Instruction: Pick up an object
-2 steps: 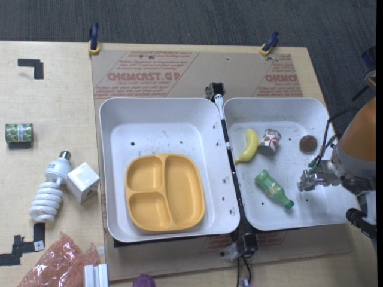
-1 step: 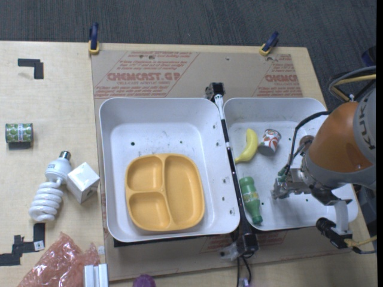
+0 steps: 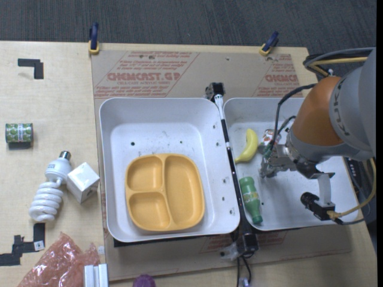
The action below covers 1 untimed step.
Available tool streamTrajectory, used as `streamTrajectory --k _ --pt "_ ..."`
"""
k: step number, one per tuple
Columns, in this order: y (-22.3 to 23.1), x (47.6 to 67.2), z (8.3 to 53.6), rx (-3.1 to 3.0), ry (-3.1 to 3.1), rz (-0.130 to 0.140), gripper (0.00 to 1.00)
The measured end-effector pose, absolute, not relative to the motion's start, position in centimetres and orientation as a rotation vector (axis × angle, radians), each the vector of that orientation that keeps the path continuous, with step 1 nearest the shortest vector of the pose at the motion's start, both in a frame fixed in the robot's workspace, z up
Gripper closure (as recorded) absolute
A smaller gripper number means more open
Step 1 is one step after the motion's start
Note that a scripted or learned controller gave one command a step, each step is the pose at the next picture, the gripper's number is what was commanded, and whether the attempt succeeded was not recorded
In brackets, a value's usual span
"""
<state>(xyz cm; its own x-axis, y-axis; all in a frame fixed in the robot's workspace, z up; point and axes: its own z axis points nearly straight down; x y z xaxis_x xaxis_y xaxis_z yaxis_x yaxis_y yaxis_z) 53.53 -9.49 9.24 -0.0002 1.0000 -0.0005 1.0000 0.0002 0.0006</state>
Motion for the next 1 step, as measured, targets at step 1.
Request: streamTrajectory --k 1 --pt "-10.1 60.04 9.27 2.218 2.223 -0.001 0.0"
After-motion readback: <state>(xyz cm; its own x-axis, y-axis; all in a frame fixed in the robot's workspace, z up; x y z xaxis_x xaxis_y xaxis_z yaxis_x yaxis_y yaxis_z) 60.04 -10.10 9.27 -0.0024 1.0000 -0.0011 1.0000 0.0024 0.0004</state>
